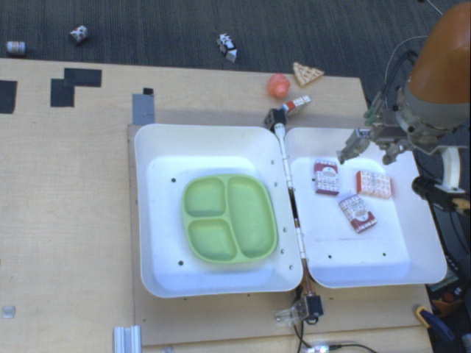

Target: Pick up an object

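Two shallow white bins sit side by side on the pale wooden table [66, 197]. Inside the left bin [147, 219] lies a green divided plate [229, 218]. Three small snack packets [326, 177] [374, 184] [358, 213] lie toward the far edge of the right bin [412, 267]. Above that bin's far edge the claw [372, 151] hangs with fingers spread, holding nothing.

Two white bins [147, 219], one green divided plate [229, 218], and three small cartons [327, 178], possibly snack boxes, lie here.
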`<action>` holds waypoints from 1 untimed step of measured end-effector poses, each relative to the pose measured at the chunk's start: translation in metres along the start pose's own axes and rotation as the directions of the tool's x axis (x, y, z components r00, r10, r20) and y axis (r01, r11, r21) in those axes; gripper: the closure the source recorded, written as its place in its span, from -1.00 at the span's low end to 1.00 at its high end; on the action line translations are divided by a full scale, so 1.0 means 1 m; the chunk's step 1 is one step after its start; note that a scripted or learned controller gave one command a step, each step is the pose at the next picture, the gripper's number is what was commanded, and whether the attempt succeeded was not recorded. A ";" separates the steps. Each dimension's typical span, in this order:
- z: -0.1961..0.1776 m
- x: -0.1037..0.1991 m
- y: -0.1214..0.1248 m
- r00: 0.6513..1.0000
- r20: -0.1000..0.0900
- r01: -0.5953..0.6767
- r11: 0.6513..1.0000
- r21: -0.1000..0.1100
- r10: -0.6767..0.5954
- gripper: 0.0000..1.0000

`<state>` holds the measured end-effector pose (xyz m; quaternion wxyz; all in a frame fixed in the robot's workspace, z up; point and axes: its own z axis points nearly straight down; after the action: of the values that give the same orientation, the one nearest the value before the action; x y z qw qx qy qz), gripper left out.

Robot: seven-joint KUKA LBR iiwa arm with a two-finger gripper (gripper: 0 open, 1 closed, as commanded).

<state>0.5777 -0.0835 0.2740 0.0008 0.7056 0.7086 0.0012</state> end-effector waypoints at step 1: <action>0.077 -0.051 -0.007 1.000 0.001 -0.003 1.000 0.002 0.003 -1.00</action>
<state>0.5715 -0.1347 0.1974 0.0006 0.7066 0.7076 0.0001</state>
